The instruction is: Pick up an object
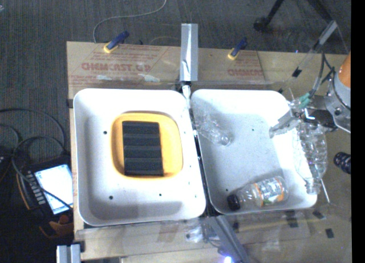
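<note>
- I see a clear bottle with a black cap and orange label, lying in the right bin.
- I can't tell how the gripper stands.

- Left bin holds a yellow tray with a black ridged block.
- Right bin: clear plastic bottle at near edge, crumpled clear plastic far left.
- Claw hangs over its right rim.

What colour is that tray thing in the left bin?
Yellow tray with a black ridged insert, seen in the camera view.
</note>
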